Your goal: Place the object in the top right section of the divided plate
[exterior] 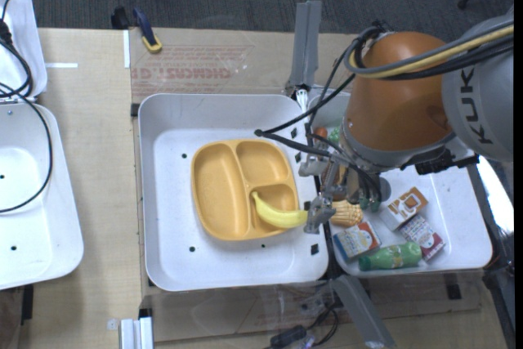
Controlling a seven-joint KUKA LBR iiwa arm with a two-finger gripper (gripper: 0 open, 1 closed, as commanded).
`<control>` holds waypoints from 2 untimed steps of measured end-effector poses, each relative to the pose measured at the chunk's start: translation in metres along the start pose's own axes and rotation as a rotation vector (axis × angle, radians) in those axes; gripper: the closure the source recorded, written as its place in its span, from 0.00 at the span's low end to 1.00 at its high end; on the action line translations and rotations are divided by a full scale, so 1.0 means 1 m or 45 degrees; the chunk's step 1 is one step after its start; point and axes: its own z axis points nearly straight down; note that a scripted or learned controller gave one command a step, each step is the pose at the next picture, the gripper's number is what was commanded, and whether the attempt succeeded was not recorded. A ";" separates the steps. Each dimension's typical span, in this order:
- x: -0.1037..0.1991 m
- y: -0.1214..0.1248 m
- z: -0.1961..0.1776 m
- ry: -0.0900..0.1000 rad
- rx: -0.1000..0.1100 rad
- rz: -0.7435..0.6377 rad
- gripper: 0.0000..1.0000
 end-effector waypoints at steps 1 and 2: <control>0.000 0.000 0.000 0.000 0.000 0.000 0.00; 0.000 0.000 0.000 0.000 0.000 0.000 0.00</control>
